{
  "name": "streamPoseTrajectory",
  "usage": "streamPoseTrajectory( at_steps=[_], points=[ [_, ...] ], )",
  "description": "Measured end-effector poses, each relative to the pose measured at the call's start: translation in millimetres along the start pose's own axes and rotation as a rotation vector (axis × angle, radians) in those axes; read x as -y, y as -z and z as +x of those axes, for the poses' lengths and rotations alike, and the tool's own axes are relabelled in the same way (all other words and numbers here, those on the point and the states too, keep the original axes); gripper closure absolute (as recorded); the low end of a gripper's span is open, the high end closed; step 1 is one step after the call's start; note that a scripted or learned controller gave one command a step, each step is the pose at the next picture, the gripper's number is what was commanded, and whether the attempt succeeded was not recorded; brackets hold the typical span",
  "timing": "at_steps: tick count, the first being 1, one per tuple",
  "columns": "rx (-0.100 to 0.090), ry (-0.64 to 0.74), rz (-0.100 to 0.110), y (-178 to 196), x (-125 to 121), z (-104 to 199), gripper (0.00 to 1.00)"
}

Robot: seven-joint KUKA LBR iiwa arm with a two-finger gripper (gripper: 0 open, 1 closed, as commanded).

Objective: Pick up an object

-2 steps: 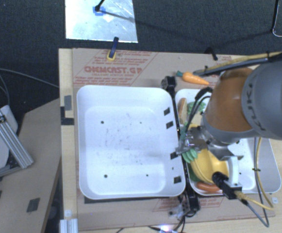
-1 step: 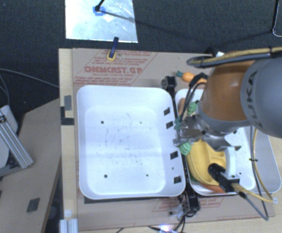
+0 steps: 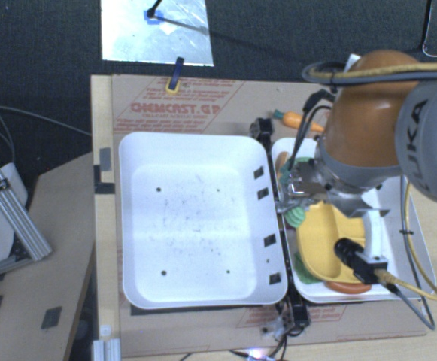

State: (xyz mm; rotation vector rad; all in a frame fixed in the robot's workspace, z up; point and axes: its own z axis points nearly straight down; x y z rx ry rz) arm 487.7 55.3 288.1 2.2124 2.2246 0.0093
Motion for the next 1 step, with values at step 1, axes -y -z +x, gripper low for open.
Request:
streamPoseTrajectory(
  at_steps=[1],
  points=[
    [0.002, -0.009, -0.003, 75.6, 0.0, -57.7, 1.0]
  ],
)
